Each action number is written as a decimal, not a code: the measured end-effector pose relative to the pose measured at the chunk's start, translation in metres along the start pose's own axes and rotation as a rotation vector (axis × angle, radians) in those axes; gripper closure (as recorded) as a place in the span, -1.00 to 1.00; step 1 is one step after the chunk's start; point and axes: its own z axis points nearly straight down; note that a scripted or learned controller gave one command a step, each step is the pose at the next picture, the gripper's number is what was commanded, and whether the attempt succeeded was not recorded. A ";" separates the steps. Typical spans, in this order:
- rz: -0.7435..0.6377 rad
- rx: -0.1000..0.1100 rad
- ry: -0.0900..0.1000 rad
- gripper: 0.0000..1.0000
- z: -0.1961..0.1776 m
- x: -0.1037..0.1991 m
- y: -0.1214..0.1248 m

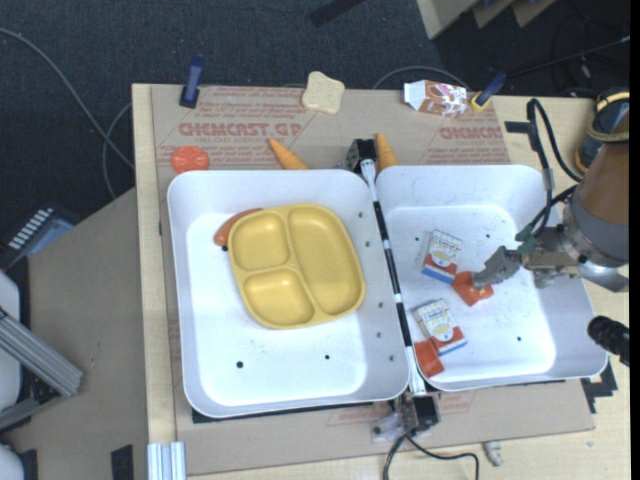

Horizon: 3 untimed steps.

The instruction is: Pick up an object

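1. At the near edge of the table (90, 298), loose cables (420, 438) trail out from under the seam where the two bins meet.
2. The left bin (200, 348) has bare white floor along its near side and near-left corner, with open room there.
3. The right bin (520, 348) holds, closest to the viewer, a small orange block (428, 358) by the near-left corner and, touching it, a small white carton (438, 323) with blue and red print.
4. Its near-right part is bare floor, wide open.
5. Farther in, the end effector (487, 278) reaches in from the right rim, low over the bin floor; its dark tip sits against a red-orange block (467, 289), but I cannot tell how far its fingers are spread or whether the block is gripped.
6. Just beyond lies a second white carton (441, 253), near the block yet apart from it.
7. In the left bin, a yellow divided tray (295, 263) fills the middle, and an orange thing (224, 231) peeks from under its far-left edge.
8. Past the bins, on the cardboard (240, 123), lie two carrots (286, 155), an orange disc (187, 158), a slice of bread (322, 92), a crumpled packet (437, 96) and a blue clip (191, 80).
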 end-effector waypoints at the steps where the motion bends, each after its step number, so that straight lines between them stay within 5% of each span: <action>1: 0.000 -0.002 -0.001 -1.00 0.135 -0.007 0.051; 2: 0.001 -0.003 -0.001 1.00 0.125 -0.007 0.051; 3: -0.002 -0.005 0.001 1.00 0.016 0.066 0.062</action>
